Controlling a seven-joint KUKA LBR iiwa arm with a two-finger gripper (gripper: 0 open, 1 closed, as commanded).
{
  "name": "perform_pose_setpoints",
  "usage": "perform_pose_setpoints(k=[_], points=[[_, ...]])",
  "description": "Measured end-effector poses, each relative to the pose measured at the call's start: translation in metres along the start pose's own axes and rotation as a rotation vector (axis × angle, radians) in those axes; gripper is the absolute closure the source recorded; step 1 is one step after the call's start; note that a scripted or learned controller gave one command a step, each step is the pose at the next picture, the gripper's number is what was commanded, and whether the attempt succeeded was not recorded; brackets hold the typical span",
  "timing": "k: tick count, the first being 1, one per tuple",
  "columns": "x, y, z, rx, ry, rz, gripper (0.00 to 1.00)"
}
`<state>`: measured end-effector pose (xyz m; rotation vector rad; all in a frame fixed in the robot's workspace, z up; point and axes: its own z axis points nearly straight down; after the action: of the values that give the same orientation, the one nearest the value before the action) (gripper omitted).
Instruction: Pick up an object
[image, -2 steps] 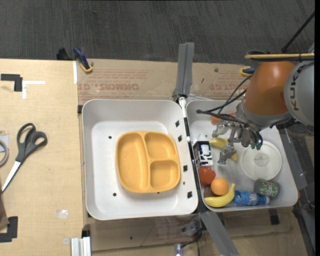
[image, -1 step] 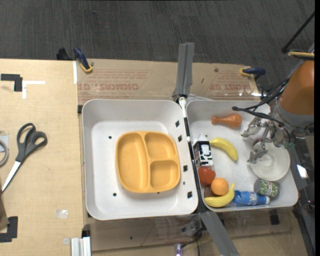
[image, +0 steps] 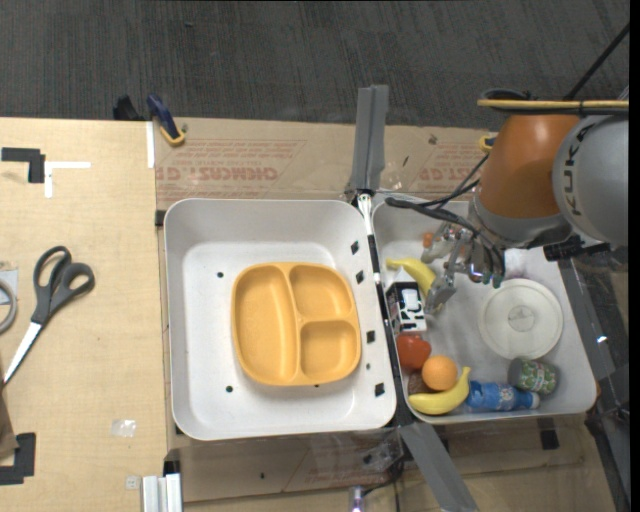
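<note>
A robotics lab. The grey-and-orange industrial arm (image: 560, 170) reaches over two shallow white plastic bins (image: 190, 330) (clamped side by side). They sit on a pale plywood bench (image: 80, 400) where black-handled scissors (image: 45, 295) lie.

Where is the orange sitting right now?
The orange lies in the right bin, near its front left corner, beside the tomato and resting against the upper edge of the front banana.

Overhead slanted view of both bins (image: 180, 300)

- The arm (image: 590, 170) bears the letters "KU", part of a brand name, on its grey casing.
- The cardboard sheet (image: 250, 165) carries red print, upside down and not clearly legible.
</note>
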<state>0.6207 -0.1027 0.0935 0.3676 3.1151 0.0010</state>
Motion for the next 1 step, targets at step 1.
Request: perform_pose_setpoints(k=[1], points=[[0.0158,0.0026,0.0001,0.002,0.0,0.126,0.0]])
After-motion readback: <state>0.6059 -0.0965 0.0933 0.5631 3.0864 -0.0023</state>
